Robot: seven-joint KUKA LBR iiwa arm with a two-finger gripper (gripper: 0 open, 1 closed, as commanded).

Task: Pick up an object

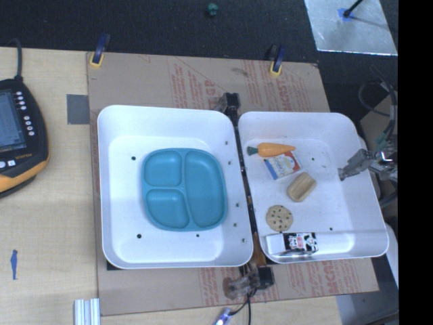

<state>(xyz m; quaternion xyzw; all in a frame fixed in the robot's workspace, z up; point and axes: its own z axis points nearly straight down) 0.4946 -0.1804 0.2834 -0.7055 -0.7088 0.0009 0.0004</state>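
Note:
The right bin [338, 131] holds an orange carrot [273, 149] near its far left corner, with a small white-and-blue carton [282, 164] just below it. A tan bread roll [302, 186] lies near the bin's middle, and a round cookie [279, 217] sits closer to the front. A black-and-white carton [298, 242] rests against the front wall. My gripper [353, 166] pokes in over the right bin's right side, well to the right of the roll, with nothing seen between its fingers.
The left bin [118, 134] carries a blue divided plate [183, 188]. A teach pendant [19, 131] lies at the bench's left edge. Clamps [275, 58] pin the cardboard at the back, and cables [245, 288] sit at the front between the bins.

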